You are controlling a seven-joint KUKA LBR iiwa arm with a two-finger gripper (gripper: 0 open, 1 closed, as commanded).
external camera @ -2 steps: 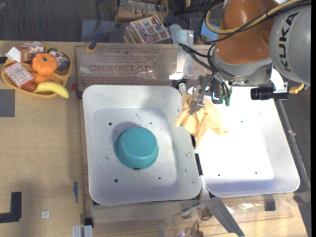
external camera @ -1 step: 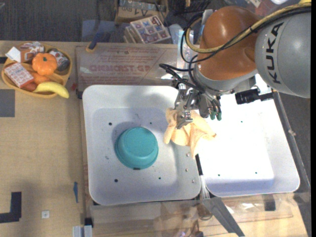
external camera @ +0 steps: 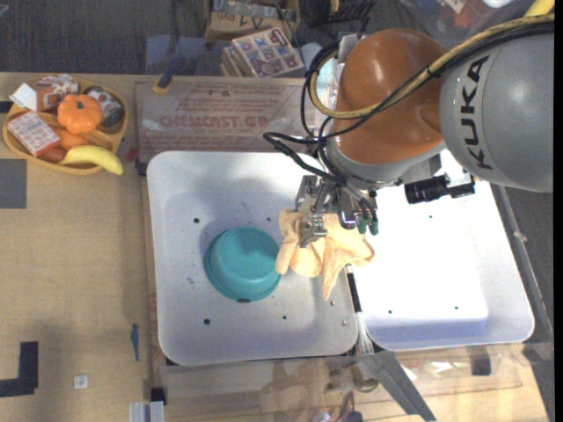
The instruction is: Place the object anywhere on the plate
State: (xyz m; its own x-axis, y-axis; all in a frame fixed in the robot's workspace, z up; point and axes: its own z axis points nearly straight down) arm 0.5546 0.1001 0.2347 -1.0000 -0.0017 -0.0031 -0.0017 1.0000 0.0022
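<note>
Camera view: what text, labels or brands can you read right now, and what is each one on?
"KUKA": black letters on the grey robot arm.
Faded red lettering on the brown cardboard sheet behind the bins: too blurred to read.
Print on the small packets in the yellow bowl of toy food: too small to read.

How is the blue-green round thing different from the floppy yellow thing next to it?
The teal plate is one smooth round shape, while the yellow object is pale and floppy, with long pieces splayed out. The plate lies alone in the open, while the yellow object sits right under the gripper. The plate is nearer the middle of the left bin; the yellow object is at that bin's right edge. Both rest in the same white bin, close beside each other.
</note>
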